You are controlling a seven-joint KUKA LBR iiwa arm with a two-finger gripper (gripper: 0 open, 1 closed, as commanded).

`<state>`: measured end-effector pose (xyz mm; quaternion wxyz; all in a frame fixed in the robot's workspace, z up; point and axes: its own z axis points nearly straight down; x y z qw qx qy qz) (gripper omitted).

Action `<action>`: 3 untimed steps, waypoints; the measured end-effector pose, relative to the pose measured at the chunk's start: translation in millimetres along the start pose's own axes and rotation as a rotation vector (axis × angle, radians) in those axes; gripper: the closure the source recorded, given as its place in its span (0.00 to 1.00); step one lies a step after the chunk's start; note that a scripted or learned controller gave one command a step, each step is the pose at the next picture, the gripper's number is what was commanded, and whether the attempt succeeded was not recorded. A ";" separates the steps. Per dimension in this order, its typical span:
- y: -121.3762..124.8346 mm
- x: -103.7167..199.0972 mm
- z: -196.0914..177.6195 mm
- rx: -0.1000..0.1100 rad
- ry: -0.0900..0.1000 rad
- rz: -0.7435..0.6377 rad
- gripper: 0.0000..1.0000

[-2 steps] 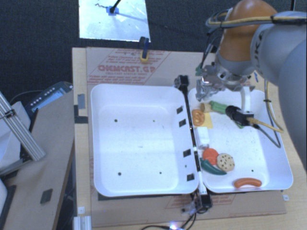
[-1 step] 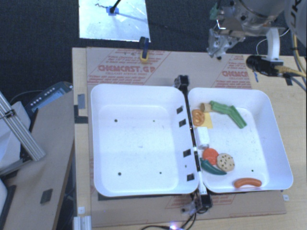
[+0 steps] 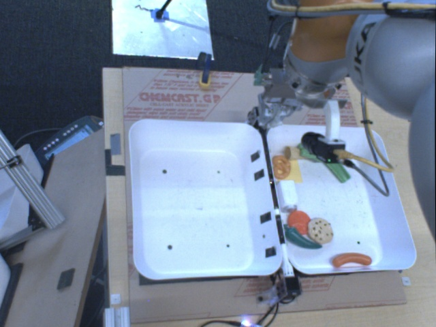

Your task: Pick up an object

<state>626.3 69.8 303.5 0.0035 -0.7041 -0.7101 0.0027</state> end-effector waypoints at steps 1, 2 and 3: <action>-1.6 0.6 114.4 -0.001 -0.002 0.007 1.00; 5.8 6.2 -35.4 -0.027 0.001 0.003 1.00; 20.0 90.4 69.4 -0.006 0.001 -0.002 1.00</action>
